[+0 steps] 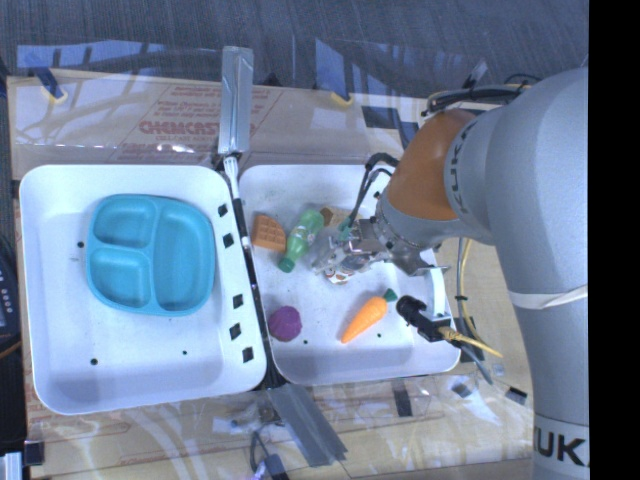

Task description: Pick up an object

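Showing "UK" lettering, arm base (pixel 560 453) beside right bin (pixel 300 358)

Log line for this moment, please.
gripper: low in right bin | near: bottle | grasp: unconfirmed | carrot: loose

red block lettering runs across the brown cardboard sheet (pixel 150 118) that lies behind the left bin (pixel 40 268); the largest line looks like "chemcast", though the clear film over it blurs the letters, and the smaller red lines above and below it are too faint to read. on the arm (pixel 540 268), well to the right of that bin and near the bottom corner of the view, dark capitals "uk" stand on the grey casing, cut off at the edge. no readable marks appear on the bins or on the things lying in them.
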